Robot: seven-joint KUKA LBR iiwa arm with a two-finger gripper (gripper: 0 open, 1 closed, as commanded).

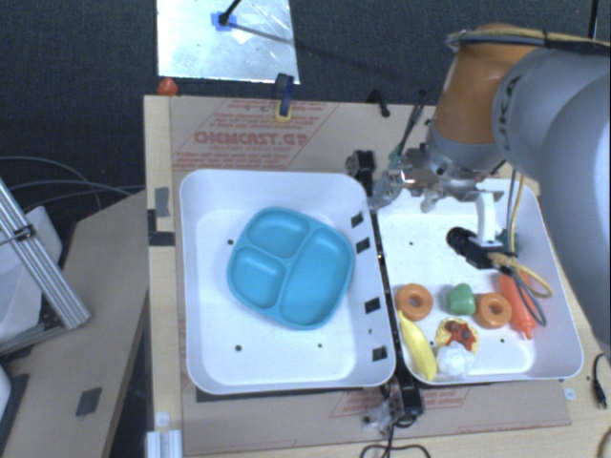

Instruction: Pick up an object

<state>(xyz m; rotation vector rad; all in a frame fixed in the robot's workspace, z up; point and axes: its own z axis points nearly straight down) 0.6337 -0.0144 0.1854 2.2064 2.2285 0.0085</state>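
Bars of grey metal (38, 265) lean at the far left, off the worktop (253, 151). The worktop is a brown board, and red letters on it read "CHEMCAST GP". More red letters at its near edge are too small to read. Behind the board lies a shiny silver sheet (191, 36) with a bit of blue tape (221, 20) on it. A small orange ball (168, 87) sits at the board's far left corner. A yellow and blue clip (284, 98) sits on its far edge.

The left bin (205, 351) is white. A blue plate (289, 265) with three parts lies flat in the middle of it.

The right bin (558, 356) is just beside it. The tool (406, 181) hangs over this bin's far left corner, close to the wall between the bins. The grey arm (563, 113) reaches in from the right. I cannot tell if the tool is open or closed, or if it has hold of anything.

The toys lie at the near end of the right bin, apart from the tool. A banana (417, 343) lies by the left wall, with a donut (413, 301) just behind it. Next comes a red and yellow toy (455, 333) with a white lump (456, 361) touching its near side. Behind them is a green toy (461, 299). Then come a second donut (494, 310) and a carrot (520, 308).
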